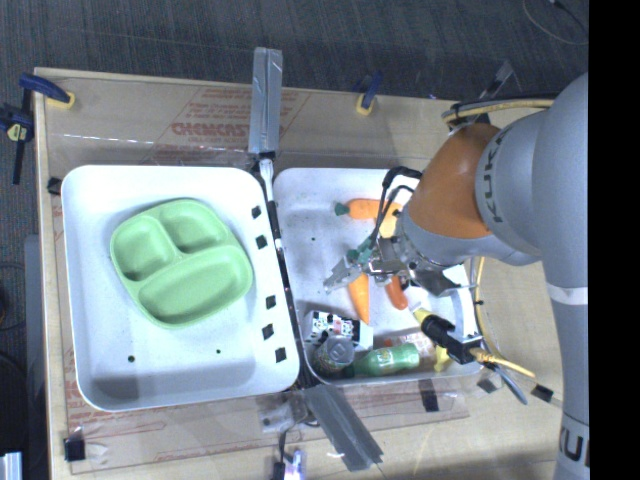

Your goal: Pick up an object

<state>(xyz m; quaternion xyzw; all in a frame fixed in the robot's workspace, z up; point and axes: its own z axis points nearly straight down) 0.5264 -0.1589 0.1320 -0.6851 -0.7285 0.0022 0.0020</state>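
My gripper (345, 268) hangs low in the right bin (300, 208), near its middle, open with nothing between its fingers. Just below and right of it lies an orange carrot (358, 298), close to the fingertips. A second orange piece (397, 293) lies partly under the wrist. Another carrot with a green end (362, 208) rests near the bin's back wall. Along the front wall lie a green bottle (390, 360), a round can (338, 351) and a small black-and-white packet (333, 323).
The left bin (90, 368) holds a green divided plate (180, 260) lying flat. The arm's orange band and grey body cover the right bin's right side. A ridge with black clips (270, 268) separates the two bins.
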